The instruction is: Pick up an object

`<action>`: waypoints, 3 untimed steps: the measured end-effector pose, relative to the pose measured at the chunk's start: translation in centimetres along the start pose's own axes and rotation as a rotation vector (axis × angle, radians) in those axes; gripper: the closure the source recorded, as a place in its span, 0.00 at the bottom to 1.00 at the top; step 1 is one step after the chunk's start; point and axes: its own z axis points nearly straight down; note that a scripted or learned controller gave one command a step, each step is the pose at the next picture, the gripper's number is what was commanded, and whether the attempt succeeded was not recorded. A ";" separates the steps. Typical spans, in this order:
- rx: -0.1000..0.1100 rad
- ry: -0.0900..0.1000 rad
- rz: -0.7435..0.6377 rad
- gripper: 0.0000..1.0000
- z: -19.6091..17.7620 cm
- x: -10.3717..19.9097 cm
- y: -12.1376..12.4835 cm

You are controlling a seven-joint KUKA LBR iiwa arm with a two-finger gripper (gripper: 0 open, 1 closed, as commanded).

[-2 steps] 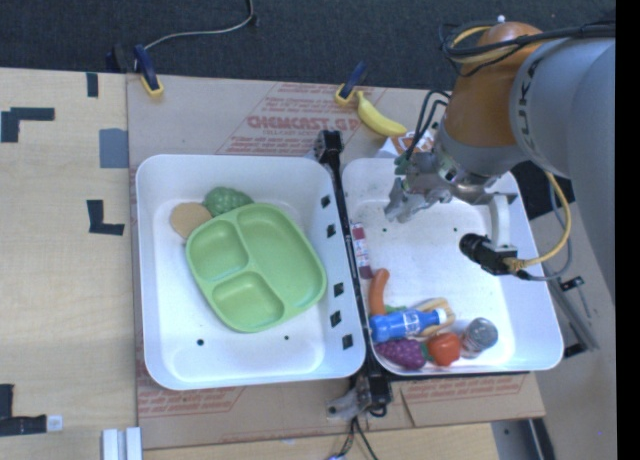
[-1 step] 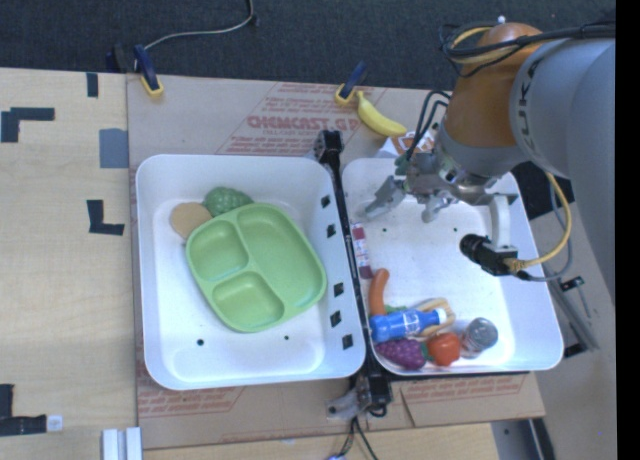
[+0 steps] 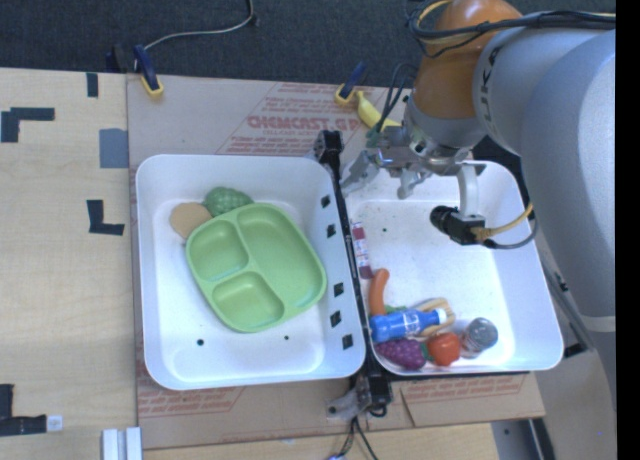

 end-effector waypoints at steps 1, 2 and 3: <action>0.002 0.000 0.002 0.00 0.0 -3.0 -15.8; 0.000 0.000 0.001 0.00 2.7 -6.4 -8.1; -0.001 0.000 0.000 0.00 0.0 -0.6 -3.1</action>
